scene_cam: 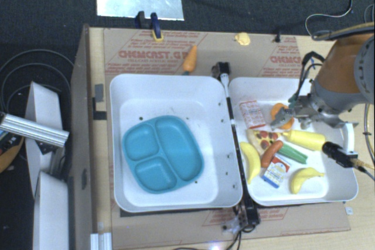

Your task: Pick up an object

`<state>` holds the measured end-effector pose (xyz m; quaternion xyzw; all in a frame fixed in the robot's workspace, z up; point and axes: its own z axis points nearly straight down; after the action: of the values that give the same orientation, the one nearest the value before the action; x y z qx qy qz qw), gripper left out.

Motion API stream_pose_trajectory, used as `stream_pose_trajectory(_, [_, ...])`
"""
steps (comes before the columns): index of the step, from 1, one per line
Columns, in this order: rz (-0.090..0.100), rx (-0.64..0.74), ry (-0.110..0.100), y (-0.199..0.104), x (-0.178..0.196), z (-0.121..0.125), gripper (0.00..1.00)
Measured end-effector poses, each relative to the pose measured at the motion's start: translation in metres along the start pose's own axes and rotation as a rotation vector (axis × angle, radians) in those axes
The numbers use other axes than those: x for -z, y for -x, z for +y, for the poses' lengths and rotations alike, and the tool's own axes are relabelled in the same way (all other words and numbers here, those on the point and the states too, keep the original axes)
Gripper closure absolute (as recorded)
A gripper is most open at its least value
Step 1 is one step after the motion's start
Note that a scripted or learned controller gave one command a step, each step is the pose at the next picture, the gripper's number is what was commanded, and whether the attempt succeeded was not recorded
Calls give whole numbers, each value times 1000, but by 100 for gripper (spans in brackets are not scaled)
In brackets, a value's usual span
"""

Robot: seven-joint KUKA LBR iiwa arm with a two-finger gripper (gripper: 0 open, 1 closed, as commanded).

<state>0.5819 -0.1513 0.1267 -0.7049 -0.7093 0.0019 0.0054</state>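
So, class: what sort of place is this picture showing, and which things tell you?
Probably a robot test bench in a lab: a grey arm reaches over two white bins, one holding toy food such as a banana, the other a blue tray.

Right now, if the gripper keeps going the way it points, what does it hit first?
Most likely the orange toy piece in the right bin. The gripper points left and down right at it, with the pizza slice beyond. Height above it is unclear from this slanted view.
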Motion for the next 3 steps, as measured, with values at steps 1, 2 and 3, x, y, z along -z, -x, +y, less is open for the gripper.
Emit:
stream_pose_trajectory(1, [-7, -1, 23, -41, -39, -30, 0])
stream_pose_trajectory(2, [-10, -6, 29, -63, -38, -56, 0])
stream_pose_trajectory(3, [-4, -5, 28, -45, -38, -71, 0])
